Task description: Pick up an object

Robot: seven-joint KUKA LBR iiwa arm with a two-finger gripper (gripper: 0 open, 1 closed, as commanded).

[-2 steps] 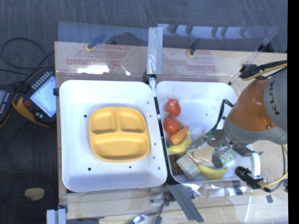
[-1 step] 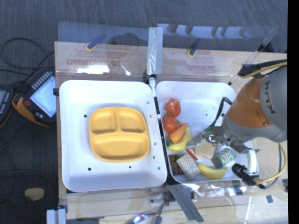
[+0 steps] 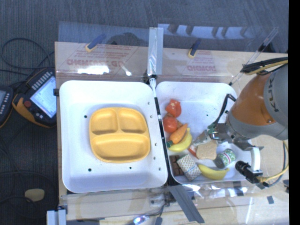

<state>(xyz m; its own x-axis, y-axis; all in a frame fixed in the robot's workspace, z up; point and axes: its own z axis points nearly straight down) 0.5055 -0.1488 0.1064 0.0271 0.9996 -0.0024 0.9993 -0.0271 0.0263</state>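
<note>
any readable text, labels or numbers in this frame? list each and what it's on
Red print on the left clear panel behind the bins: mirrored and blurred, not readable.
Red print on the right clear panel: mirrored and blurred, not readable.
Pendant screen at far left: glare, nothing legible.
Green-and-white can in the right bin: label too small to read.
Nothing else carries legible text.

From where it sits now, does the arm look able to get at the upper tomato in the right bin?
Probably yes. The tomato lies uncovered near the bin's left wall, with bare floor on its right. The gripper hangs over the same bin; only the second tomato crowds it from below.
</note>
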